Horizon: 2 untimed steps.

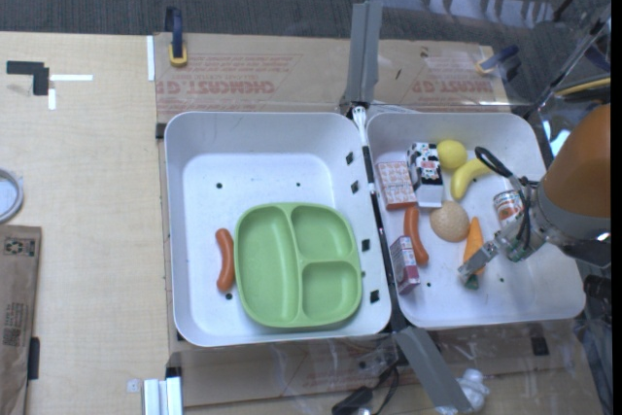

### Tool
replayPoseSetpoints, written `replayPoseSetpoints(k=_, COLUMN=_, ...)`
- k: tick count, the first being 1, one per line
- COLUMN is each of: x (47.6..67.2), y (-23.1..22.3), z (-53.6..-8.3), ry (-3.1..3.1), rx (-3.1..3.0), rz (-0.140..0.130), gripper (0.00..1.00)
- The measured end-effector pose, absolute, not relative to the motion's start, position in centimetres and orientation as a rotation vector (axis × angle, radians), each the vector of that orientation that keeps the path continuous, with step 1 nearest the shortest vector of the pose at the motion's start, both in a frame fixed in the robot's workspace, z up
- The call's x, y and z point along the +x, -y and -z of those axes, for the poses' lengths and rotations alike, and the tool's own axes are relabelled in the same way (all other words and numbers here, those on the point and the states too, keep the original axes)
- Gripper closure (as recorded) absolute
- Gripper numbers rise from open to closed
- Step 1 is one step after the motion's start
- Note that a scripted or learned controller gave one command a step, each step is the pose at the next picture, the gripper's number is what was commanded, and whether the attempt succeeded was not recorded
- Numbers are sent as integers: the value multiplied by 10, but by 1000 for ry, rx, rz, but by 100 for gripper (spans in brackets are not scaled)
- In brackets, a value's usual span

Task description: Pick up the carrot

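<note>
I count one carrot [473,244], two sausages [224,259], one plate [295,264] — gripper [493,253] at the carrot, jaws I cannot tell.

The arm is reached in from the right edge, its orange band [591,160] seen above the grey wrist; the gripper [484,258] is lowered and angled leftward; its finger state is not made out.

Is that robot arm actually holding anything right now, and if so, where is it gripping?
It cannot be told: the end effector sits at the carrot's lower end, but a grip isn't visible.
</note>
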<state>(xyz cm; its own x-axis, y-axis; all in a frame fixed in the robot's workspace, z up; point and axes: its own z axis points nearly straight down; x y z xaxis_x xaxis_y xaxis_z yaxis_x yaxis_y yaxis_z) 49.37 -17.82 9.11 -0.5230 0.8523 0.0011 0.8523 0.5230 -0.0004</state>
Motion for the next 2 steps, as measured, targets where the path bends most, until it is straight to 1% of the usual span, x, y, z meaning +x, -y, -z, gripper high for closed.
replayPoseSetpoints(k=1, x=494, y=179, z=-100, ry=2739, rx=-1539, rz=1, gripper=100)
replayPoseSetpoints(k=2, x=487, y=119, z=-209, ry=2646, rx=-1694, rz=-1, gripper=100)
